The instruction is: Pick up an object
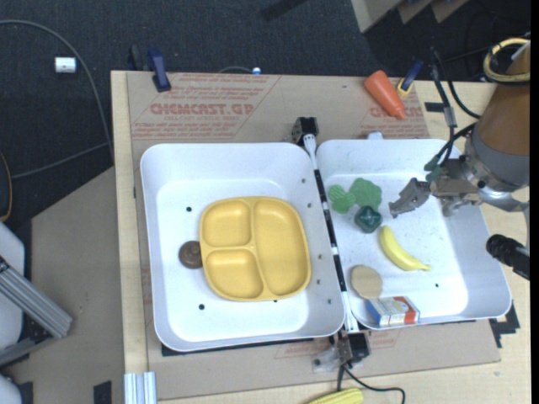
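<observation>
Gripper (410, 199) hangs empty, fingers apart — green toy (356, 197) just left of it, banana (401, 250) below, in the right bin (472, 289).

The yellow tray (254, 249) hides part of a brown disc (189, 254).

The scene is evenly and brightly lit from overhead; the two white bins (160, 225) are rendered almost washed out, with mild glare along their rims; a soft, short shadow is cast beneath the yellow tray (254, 248) toward six o'clock; the dark floor at eleven o'clock is left dim; slight softness and grain are seen throughout; the arm (505, 133) at three o'clock is faintly blurred.
</observation>
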### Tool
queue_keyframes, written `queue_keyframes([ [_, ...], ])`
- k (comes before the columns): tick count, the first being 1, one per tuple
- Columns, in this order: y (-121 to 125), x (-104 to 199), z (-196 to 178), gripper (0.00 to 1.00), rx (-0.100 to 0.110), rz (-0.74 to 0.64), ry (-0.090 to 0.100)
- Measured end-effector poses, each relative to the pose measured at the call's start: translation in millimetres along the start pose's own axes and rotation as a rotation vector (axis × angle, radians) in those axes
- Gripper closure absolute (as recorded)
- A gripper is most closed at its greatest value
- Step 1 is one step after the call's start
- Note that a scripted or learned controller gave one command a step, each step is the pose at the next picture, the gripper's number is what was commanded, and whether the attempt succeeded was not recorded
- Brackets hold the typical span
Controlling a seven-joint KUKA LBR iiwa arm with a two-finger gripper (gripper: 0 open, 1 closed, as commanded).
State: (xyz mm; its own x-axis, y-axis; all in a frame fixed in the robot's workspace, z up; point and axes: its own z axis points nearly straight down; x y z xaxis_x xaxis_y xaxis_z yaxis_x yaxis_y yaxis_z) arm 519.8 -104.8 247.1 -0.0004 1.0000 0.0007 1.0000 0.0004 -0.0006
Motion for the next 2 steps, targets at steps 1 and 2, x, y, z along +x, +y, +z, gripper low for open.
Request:
queue_keyframes([
  [1, 22, -17, 88, 0.0, 0.002, 0.001, 0.0],
  [2, 26, -25, 163, 0.0, 0.0, 0.001, 0.0],
])
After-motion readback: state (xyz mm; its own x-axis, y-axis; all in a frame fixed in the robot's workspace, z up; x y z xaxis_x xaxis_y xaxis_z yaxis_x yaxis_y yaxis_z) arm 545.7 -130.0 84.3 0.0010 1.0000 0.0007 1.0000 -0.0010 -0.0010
